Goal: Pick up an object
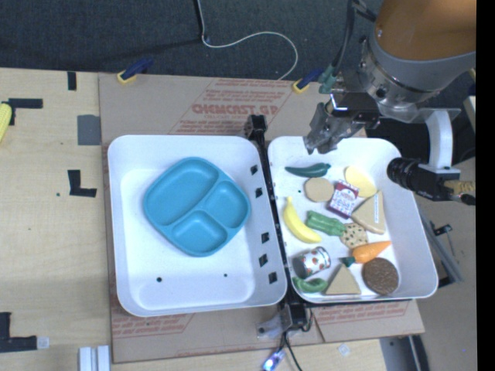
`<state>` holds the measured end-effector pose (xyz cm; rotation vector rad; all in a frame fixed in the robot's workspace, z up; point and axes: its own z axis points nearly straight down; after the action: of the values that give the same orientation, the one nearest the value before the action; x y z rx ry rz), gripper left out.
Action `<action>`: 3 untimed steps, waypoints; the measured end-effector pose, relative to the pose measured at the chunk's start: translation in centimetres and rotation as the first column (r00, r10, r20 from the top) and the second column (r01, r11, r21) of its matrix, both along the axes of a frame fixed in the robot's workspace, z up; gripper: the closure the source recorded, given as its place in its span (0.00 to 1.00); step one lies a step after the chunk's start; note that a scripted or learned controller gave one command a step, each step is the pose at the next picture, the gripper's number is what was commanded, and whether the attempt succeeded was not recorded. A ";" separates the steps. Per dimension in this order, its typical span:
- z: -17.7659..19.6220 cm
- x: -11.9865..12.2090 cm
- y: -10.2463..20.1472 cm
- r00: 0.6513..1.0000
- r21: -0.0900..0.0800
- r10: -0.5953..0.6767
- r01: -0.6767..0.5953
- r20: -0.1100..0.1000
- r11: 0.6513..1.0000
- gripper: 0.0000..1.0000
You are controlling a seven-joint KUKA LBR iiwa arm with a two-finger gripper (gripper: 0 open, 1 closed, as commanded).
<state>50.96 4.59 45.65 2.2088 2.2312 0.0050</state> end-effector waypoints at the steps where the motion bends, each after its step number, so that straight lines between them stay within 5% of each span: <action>1: -6.9 -2.8 2.1 1.000 -0.002 -0.007 0.007 -0.013 1.000 1.00; 2: -3.1 -2.6 6.2 1.000 -0.001 -0.007 0.007 -0.003 1.000 1.00; 3: 0.4 -2.6 -2.4 1.000 -0.002 -0.016 0.016 -0.001 1.000 1.00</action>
<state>48.37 2.23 46.04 2.2261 2.2130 0.0014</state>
